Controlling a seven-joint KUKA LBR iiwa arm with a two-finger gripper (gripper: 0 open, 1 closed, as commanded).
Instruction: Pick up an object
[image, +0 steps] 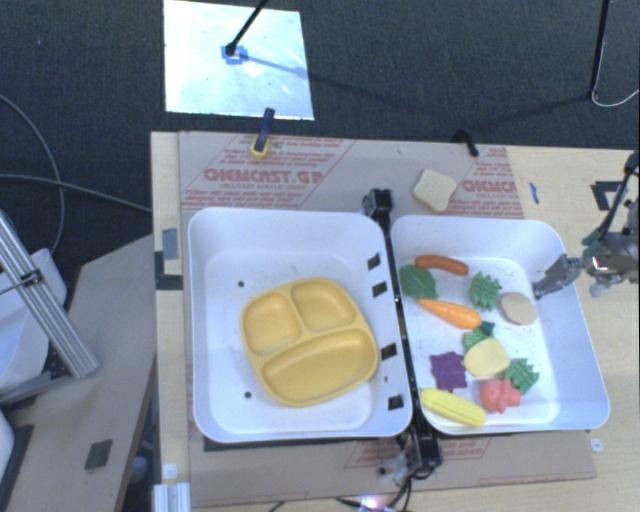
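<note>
The right bin (560, 400) holds several toy foods: a red sausage (440, 264), a carrot (452, 314), a beige round piece (517, 308), a yellow lump (487, 357), a purple piece (448, 371), a corn cob (452, 407), a red piece (500, 395) and green leafy pieces (485, 291). My gripper (578, 272) hangs at the bin's right rim, right of the beige piece and apart from it. Nothing shows in its grasp.
In the left bin (215, 300) lies a yellow divided plate (308, 338). A toy bread slice (435, 190) rests on the cardboard behind the right bin. A small yellow and blue tool (262, 135) sits behind the left bin. A metal frame (40, 300) stands at far left.
</note>
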